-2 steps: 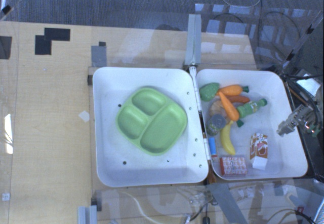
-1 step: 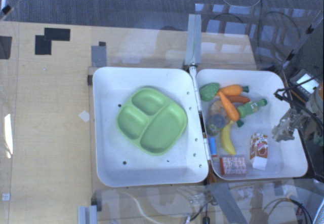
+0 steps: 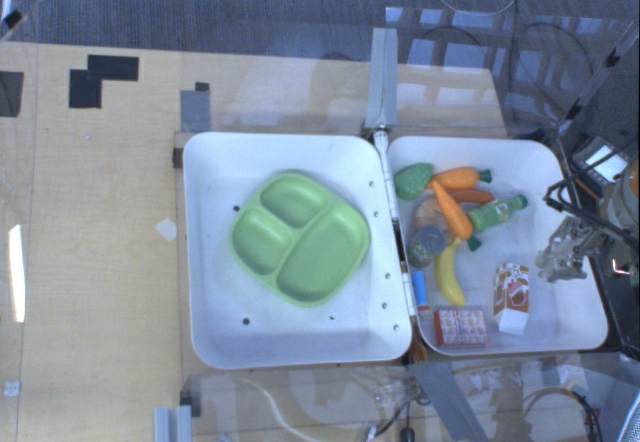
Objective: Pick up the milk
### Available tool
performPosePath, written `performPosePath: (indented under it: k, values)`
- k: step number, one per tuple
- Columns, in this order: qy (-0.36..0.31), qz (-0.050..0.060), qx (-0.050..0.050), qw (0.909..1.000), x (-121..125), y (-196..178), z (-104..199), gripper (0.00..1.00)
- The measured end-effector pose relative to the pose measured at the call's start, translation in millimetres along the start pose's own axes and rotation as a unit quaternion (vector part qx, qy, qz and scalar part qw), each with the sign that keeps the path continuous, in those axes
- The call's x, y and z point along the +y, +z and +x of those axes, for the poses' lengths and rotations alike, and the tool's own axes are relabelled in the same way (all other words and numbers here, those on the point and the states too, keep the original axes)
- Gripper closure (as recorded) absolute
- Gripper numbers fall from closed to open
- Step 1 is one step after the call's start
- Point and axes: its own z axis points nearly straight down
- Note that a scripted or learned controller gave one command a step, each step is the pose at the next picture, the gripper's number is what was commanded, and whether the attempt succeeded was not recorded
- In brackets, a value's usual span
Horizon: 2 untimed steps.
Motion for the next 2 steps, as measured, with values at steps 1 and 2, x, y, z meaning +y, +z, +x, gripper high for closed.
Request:
performPosePath:
  k: [1, 2]
  values:
    - [-0.09, 0.0, 0.0, 0.9959, 32.1, -4.6, 5.6, 1.0]
    - [-0.09, -0.001, 0.001, 0.9959, 85.9, -2.3, 12.5, 1.0]
